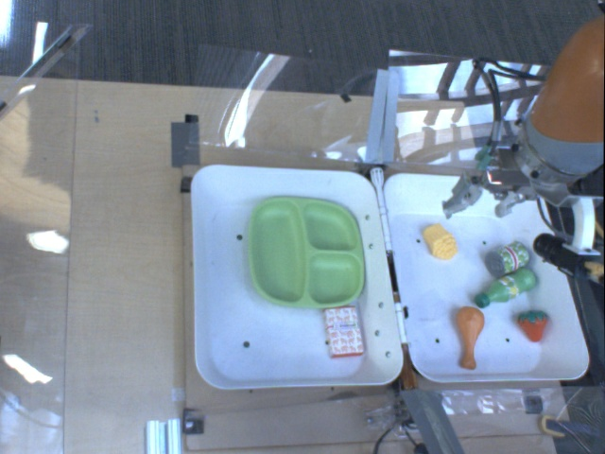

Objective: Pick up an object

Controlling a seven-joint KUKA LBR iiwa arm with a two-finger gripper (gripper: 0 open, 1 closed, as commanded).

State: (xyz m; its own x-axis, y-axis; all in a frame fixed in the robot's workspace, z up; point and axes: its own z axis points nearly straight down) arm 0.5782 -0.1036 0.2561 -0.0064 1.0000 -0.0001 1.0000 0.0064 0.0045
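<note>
Counter (113, 253) of pale wood carries two shallow white bins side by side, seen from above at a slant. In the left bin (217, 348) a green divided plate (304, 252) lies near the middle, and a small red-and-white patterned box (343, 332) sits just below it, close to the bin's right wall.

In the right bin (416, 348) several toy foods are spread out. A yellow corn piece (439, 242) lies toward the upper left. A small can (509, 257) rests to its right, with a green bottle (506, 288) lying on its side just beneath the can. A brown drumstick (470, 335) sits lower, and a red strawberry (534, 324) lies near the bin's right wall.

From the right, the grey arm with its orange band (572, 74) reaches in. Its gripper (484, 196) hangs over the upper part of the right bin, above the corn and apart from it. The fingers (460, 200) are spread apart with nothing between them.
</note>
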